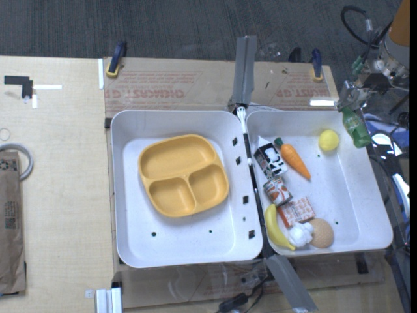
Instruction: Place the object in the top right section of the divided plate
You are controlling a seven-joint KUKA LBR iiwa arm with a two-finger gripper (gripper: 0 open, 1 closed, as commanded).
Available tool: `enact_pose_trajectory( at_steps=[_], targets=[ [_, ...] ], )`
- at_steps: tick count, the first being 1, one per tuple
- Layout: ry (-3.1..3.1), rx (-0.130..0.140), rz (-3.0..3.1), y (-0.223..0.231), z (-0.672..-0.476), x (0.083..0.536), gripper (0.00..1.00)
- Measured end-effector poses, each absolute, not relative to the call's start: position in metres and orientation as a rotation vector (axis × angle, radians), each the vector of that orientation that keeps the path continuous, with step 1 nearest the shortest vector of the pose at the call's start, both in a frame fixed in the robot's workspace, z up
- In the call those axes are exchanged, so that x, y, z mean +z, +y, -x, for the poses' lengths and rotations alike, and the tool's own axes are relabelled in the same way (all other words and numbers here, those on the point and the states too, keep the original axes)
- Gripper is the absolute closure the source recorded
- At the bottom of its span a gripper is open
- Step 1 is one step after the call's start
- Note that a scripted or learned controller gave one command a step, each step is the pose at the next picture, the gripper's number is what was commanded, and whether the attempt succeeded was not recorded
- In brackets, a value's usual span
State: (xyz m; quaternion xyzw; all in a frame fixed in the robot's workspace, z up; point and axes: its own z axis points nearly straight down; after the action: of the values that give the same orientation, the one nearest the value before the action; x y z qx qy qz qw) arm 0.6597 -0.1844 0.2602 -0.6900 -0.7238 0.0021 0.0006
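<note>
Claw (355, 103) above right bin's (365, 194) far right corner, clamped on one green bottle (356, 128). One yellow divided plate (184, 174) in left bin (130, 240). Right bin: one carrot (296, 161), one lemon (329, 140), one banana (275, 230).

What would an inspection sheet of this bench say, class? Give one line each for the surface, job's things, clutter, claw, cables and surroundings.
Surface: two white bins side by side, left bin and right bin, on a cardboard sheet.
Job's things: yellow divided plate in the left bin, nothing in its sections; green bottle at the claw.
Clutter: in the right bin, carrot, lemon, banana, egg and small packets.
Claw: claw over the right bin's far right corner.
Cables: black cable looping above the arm.
Surroundings: brown paper bag on the left bench.
</note>
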Motion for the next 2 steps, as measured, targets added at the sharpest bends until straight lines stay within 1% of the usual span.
enact_pose_trajectory(
  at_steps=[1,2],
  targets=[
    [-2.274,0.011,2.165,-0.185,-0.661,0.267,1.00],
    [-2.315,0.005,2.120,-0.196,-0.659,0.222,1.00]
  ],
)
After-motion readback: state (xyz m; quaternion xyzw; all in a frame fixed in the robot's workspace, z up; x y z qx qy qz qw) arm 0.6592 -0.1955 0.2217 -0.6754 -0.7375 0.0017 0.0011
